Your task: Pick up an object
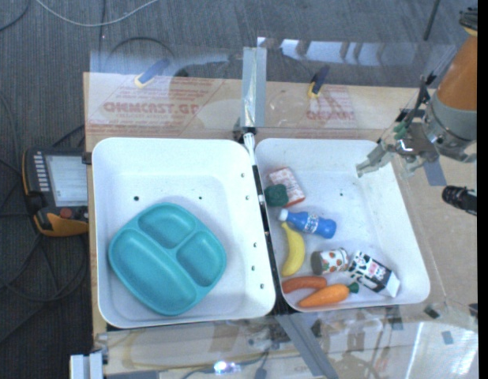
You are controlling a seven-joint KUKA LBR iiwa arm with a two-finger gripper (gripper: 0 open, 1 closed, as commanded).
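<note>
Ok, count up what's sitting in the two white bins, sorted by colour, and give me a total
Teal: 1, the divided plate
Yellow: 1, the banana
Blue: 1, the bottle
Orange: 1, the carrot
Red: 1, the long red piece
Mixed colours: 3, the packet, the small can, the black-and-white carton
Total: 8

I've got the gripper [384,155] hanging over the right bin's [408,235] upper right corner, nothing between its fingers. Below it, along the bin's left and bottom, I see a banana [292,249], a blue bottle [311,224], a carrot [325,295] and a black-and-white carton [373,274]. The left bin [149,160] carries a teal divided plate [167,257].
</note>
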